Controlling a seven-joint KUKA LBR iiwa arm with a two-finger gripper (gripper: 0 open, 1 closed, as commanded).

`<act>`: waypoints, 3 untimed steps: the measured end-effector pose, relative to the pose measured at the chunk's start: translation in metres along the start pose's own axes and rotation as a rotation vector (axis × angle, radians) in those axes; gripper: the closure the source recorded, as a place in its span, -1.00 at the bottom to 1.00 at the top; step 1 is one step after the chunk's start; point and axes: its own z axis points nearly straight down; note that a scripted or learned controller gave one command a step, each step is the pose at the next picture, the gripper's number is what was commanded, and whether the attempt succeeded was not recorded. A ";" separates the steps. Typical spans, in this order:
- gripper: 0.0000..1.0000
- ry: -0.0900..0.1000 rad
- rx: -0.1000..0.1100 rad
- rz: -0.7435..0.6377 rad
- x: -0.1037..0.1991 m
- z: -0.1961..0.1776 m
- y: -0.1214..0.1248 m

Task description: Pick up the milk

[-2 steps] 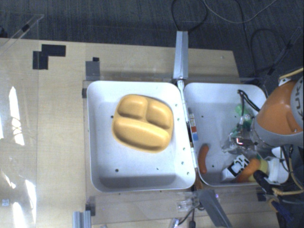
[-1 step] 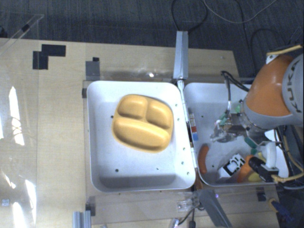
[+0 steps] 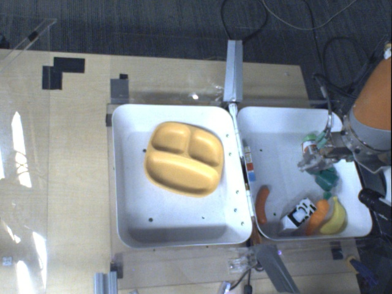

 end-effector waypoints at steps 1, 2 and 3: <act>1.00 0.000 0.002 -0.105 -0.011 0.041 -0.017; -1.00 0.000 0.002 -0.105 -0.011 0.041 -0.017; -1.00 -0.002 -0.007 -0.137 -0.012 0.163 -0.015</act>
